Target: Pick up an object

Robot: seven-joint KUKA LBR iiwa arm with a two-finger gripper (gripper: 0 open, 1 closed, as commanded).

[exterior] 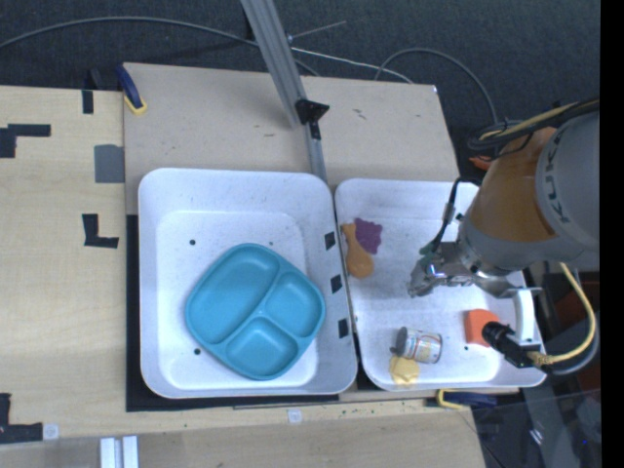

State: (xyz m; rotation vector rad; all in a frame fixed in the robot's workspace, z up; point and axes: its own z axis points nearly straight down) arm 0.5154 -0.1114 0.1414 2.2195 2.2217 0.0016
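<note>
Jaws on the two-finger metal gripper (425, 277) cannot be read from this slanted overhead view: the wrist and the grey arm with its orange band (522, 208) cover most of them, so whether they are spread or pressed together is unclear, and nothing can be seen between them. The gripper sits low over the bare middle of the right shallow white bin (390, 195).

Several candidates lie around it. A small purple lumpy object (368, 231) and a tan-orange soft piece (360, 259) just below it rest by the bin's left wall, to the left of the gripper and slightly farther from the camera. A small cylindrical jar with a dark cap (417, 344) lies on its side nearer the camera, its long axis running roughly left to right, with a yellow lump (404, 368) touching or just beside it. An orange block (477, 327) lies to the right, near the arm.

The jar looks nearest, almost straight toward the camera from the gripper. The left bin holds a blue divided plastic plate (255, 310).
</note>
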